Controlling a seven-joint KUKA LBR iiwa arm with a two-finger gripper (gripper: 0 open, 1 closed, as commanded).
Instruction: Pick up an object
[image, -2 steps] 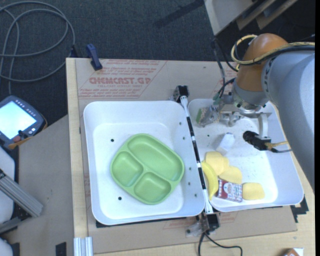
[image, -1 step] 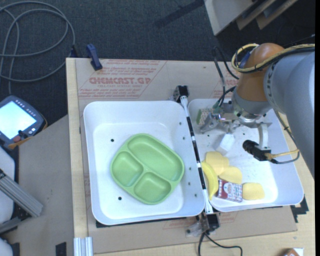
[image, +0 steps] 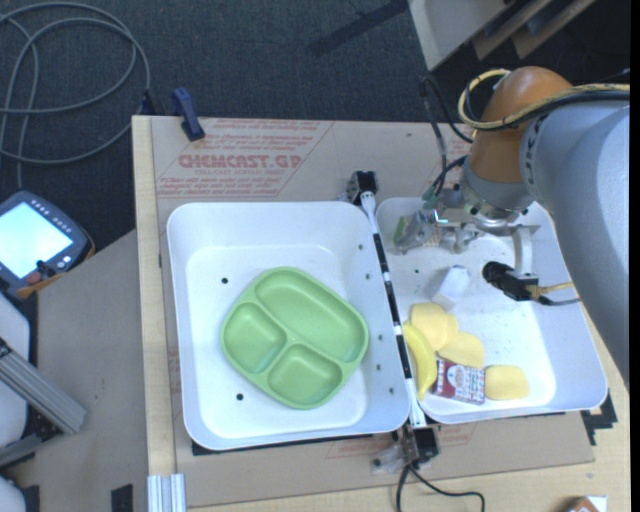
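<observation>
My gripper (image: 452, 232) hangs low over the far end of the right bin (image: 570, 385), under the arm's orange band (image: 512, 120). A small green-grey object (image: 405, 231) lies at the gripper's left, by the bin's far left corner. A pale whitish piece (image: 453, 284) lies just in front of the gripper. At the bin's near end sit a yellow banana (image: 421, 357), two yellow lumps (image: 437, 323) (image: 505, 381) and a red and white carton (image: 463, 384). I see nothing held.
The left bin (image: 200, 240) holds a green divided plate (image: 294, 336). A black clamp (image: 363, 185) sits where the bins meet at the far edge. A black part with an orange cable (image: 512, 282) juts over the right bin. A blue clip (image: 187, 112) lies on the board's far left.
</observation>
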